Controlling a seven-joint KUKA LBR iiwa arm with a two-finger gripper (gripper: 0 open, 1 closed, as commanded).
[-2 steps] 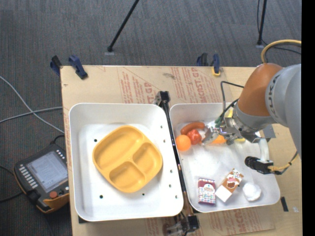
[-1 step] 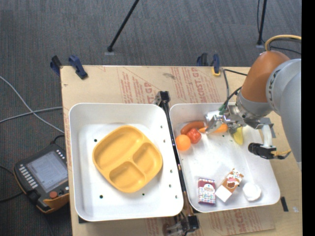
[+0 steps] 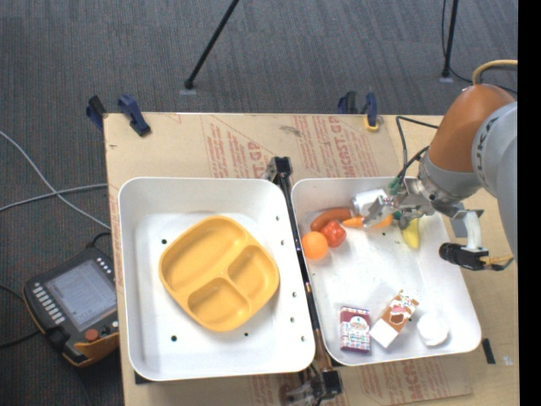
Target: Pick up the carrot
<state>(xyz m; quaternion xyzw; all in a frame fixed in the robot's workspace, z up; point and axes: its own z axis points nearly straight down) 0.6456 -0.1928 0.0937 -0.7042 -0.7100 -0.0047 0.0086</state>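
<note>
I see the gripper (image 3: 382, 212) low in the right bin (image 3: 448, 307), near its far wall. Can't tell its state: too small and cluttered to read. The carrot (image 3: 365, 222) lies right at its tip, orange, pointing left, touching or just beside a sausage (image 3: 330, 216) and a red tomato (image 3: 334, 234). Can't confirm the carrot is pinched. An orange fruit (image 3: 314, 245) sits against the bin's left wall. A yellow piece (image 3: 411, 237) lies just under the wrist. Near wall: pink carton (image 3: 355, 329), small milk carton (image 3: 394, 318), white lump (image 3: 433, 329). Left bin (image 3: 144, 328) holds a yellow divided plate (image 3: 220, 271). Teach pendant (image 3: 74, 307) on the floor, left of bench.
</note>
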